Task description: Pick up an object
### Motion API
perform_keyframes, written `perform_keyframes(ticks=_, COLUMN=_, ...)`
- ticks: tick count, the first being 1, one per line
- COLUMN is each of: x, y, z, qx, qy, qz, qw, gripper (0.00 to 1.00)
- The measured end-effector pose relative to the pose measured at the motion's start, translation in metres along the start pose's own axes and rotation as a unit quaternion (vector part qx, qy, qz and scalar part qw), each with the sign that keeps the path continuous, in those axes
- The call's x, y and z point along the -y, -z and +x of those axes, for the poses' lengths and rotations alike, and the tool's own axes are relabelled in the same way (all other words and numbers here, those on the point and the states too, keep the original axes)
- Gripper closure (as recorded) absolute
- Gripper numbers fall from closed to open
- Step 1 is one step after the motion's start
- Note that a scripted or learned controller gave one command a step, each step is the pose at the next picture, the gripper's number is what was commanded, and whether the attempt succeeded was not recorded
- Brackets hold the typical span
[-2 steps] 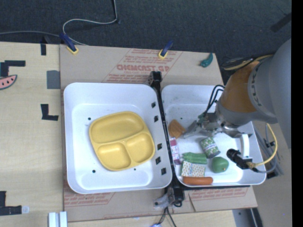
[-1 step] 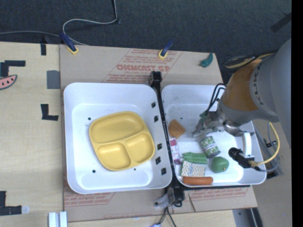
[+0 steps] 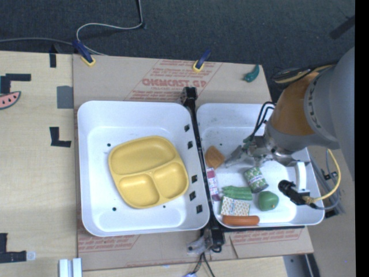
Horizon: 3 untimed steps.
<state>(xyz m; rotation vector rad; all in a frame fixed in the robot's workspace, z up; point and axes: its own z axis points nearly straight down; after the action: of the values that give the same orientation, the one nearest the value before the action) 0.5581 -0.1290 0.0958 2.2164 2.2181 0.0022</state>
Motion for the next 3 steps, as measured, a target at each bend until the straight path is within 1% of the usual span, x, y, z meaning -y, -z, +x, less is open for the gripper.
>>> perform_keyframes(ticks=1, x=0.0, y=0.009, z=0.001, qx=-0.001, qy=0.0, qz=0.001, qw=1.0, gripper=1.0)
perform_keyframes(ticks=2, x=0.0, y=0.009, z=0.001, qx=-0.001, qy=0.0, qz=0.001, qw=1.0, gripper=0.0)
perform_keyframes(ticks=3, x=0.022, y=-0.009, z=-0.014, qx=-0.001, qy=0.0, qz=0.0, qw=1.0, gripper=0.0)
